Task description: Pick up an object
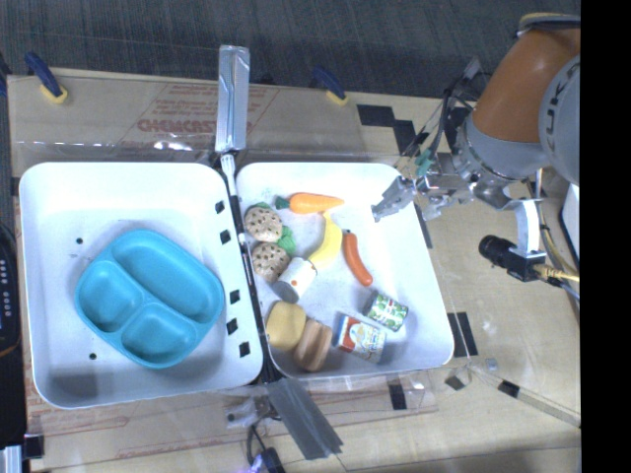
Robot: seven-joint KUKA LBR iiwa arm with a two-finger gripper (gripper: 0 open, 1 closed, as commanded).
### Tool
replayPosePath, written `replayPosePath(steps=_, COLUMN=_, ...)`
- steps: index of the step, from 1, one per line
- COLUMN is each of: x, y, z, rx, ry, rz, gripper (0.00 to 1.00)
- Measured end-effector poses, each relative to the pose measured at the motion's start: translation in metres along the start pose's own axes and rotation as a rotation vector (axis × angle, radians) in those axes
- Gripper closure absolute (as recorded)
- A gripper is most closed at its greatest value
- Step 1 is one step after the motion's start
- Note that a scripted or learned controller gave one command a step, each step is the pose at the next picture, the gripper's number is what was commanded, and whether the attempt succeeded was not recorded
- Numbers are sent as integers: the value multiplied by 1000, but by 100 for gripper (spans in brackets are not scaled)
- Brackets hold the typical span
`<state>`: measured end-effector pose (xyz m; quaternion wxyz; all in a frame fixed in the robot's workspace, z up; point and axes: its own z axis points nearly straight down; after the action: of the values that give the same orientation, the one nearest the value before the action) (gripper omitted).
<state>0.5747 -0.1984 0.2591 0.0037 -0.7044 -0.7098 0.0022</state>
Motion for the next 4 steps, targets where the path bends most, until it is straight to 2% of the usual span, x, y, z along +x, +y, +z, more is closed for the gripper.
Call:
replayPosePath(steps=1, x=-10, y=-16, z=121, rx=9, ry=3, rz=115, gripper=0)
replayPosePath(steps=2, x=3, y=-35, z=169, rx=-7, ry=-2, rz=143, gripper=0)
replayPosePath(steps=3, x=2, y=-36, z=162, rx=0, ry=0, rz=140, gripper=100)
replayPosePath(steps=4, x=38, y=67, z=151, rx=-2, ry=2, rz=147, gripper=100)
